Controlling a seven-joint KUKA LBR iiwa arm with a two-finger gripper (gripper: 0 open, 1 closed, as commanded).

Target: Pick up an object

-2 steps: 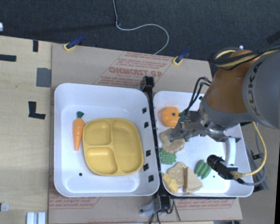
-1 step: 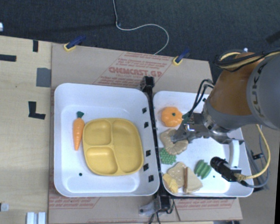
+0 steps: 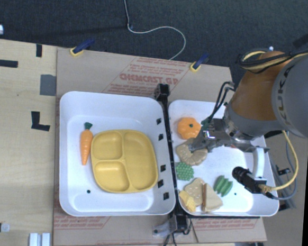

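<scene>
Tan cookie-like toy seen in right bin, just below orange pumpkin toy, above green studded piece. Judged light, stiff plastic, somewhat slippery, not fragile; hold best taken across narrow edges. End effector placed low, at upper right edge of cookie. Opening cannot be told; nothing seen held.
</scene>
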